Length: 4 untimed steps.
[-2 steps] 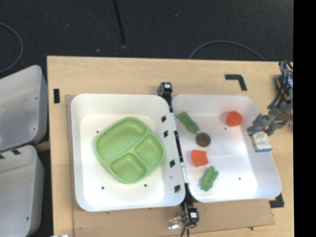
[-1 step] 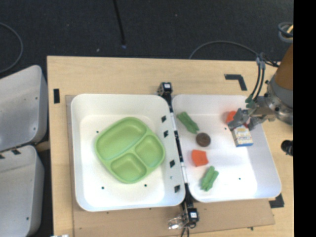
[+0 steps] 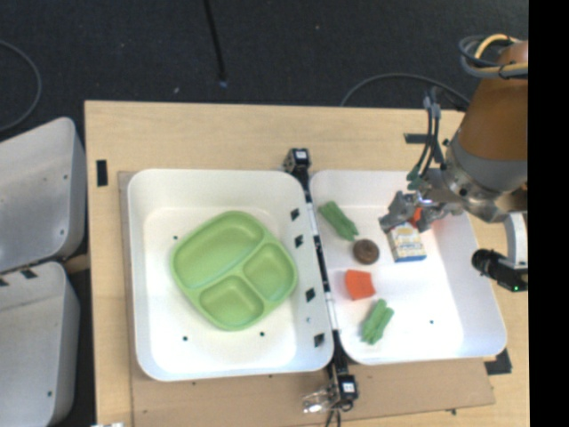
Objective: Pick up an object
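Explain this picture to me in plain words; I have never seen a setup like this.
One fixed camera looks down at a slant on a wooden bench. From the right reaches a grey robot arm with an orange band; its two-finger gripper hovers over a small blue-and-white box. Nothing is visibly held. The left shallow white bin holds a green three-compartment plastic tray. The right white bin holds the box, a brown round object, an orange block and two green oblong pieces.

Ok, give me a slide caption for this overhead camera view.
Gripper poised over small box in right bin; green tray in left.
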Each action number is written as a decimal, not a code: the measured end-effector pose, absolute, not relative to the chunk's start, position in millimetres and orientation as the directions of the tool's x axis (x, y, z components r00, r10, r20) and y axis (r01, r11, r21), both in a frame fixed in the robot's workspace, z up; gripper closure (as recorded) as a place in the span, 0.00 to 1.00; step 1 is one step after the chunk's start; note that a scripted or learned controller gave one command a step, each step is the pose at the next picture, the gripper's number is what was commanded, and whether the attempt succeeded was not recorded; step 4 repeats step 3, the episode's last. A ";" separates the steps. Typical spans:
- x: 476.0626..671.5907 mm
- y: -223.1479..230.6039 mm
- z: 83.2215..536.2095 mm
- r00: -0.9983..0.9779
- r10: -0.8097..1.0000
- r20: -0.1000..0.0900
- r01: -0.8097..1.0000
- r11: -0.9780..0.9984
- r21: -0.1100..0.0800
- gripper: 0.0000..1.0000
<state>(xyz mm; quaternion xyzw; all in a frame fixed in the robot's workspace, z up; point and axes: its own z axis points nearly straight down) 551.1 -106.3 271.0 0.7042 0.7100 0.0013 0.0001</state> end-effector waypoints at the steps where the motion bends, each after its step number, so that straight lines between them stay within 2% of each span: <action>1: 561.3 -50.2 256.1 -0.008 1.000 0.001 1.000 0.008 -0.001 1.00; 3: 577.2 67.3 255.2 -0.008 1.000 0.001 1.000 0.008 0.001 1.00; 4: 577.2 67.3 255.2 -0.008 1.000 0.001 1.000 0.008 0.001 1.00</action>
